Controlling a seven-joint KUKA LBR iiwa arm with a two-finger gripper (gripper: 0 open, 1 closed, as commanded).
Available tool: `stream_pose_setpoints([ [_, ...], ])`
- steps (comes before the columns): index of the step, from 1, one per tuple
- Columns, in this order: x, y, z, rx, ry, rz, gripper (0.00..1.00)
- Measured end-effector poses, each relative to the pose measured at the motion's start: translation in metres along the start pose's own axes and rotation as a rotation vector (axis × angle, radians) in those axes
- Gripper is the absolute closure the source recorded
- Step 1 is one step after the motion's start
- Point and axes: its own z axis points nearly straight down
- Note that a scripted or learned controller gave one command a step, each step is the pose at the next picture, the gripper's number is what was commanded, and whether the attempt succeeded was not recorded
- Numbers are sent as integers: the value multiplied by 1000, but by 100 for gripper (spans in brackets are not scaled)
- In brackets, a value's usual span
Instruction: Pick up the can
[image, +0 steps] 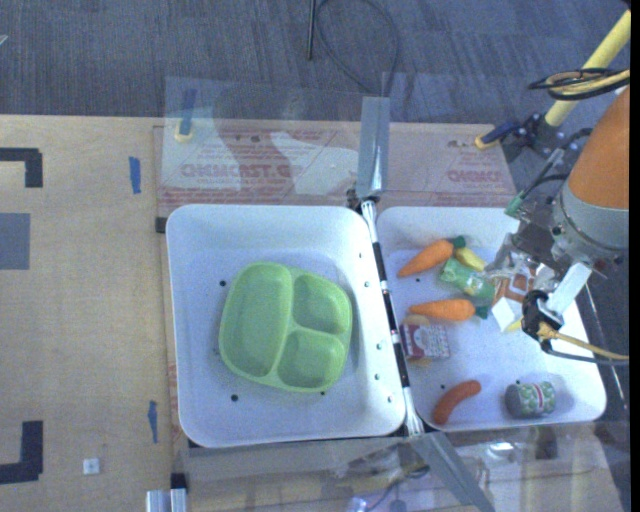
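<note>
The can (531, 398) lies on its side in the near right corner of the right bin (590, 400). It is grey-green with a red and green label. My gripper (516, 272) hangs over the right-hand part of that bin, below the orange band of the arm (605, 160). It is well behind the can, above a cluster of toy food, and the wrist and cables hide its tips.
In the right bin lie two carrots (427, 256) (443, 310), a yellow and green piece (472, 277), a red packet (428, 341) and a red sausage (457, 400). A green divided plate (286, 326) sits in the left bin (200, 250). A metal divider (385, 300) separates the bins.
</note>
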Motion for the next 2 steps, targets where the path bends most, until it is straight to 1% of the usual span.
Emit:
stream_pose_setpoints([
  [1,-22,-9,69,2,1,-38,100],
  [2,14,23,-20,0,0,83,100],
])
